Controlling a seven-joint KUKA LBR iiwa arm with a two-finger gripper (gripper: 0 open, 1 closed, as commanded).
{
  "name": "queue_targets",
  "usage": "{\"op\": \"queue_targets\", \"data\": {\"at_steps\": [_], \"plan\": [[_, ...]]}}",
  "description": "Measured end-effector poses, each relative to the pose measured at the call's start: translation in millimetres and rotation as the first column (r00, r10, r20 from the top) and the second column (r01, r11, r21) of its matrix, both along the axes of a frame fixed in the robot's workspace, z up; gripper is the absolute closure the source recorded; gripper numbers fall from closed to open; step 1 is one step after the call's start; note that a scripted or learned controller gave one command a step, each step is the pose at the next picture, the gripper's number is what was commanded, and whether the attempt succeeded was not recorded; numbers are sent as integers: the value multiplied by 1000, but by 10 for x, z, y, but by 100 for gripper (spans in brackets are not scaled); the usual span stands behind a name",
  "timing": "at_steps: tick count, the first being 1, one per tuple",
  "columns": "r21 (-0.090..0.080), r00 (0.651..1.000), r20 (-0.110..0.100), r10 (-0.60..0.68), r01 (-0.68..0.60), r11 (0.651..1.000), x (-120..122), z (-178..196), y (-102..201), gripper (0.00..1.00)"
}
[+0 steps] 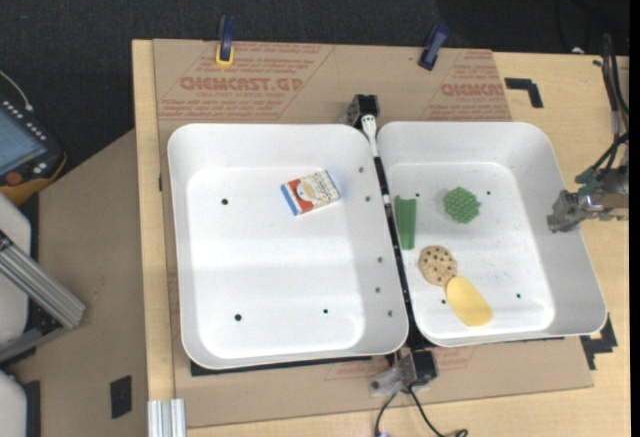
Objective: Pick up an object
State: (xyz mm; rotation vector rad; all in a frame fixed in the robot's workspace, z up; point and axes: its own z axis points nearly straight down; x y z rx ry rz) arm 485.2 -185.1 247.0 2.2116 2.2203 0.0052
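The right bin holds a green bumpy ball, a green stick along its left wall, a round speckled cookie and a yellow oval piece just below the cookie. A small red, white and blue box lies in the upper middle of the left bin. My gripper is small and partly cut off at the right rim of the right bin, well apart from all the objects. Nothing shows between its tips.
Both bins rest on a brown cardboard sheet held by a yellow clamp and a blue clamp at the back. Cables hang at the far right. A black bracket sits where the bins meet.
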Motion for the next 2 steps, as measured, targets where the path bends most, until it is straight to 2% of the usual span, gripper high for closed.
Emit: {"op": "queue_targets", "data": {"at_steps": [1,2], "plan": [[0,1000,-5,-5,5,1000,-58,186,-399,100],[4,1000,-11,-6,6,1000,-70,-1693,-382,100]]}}
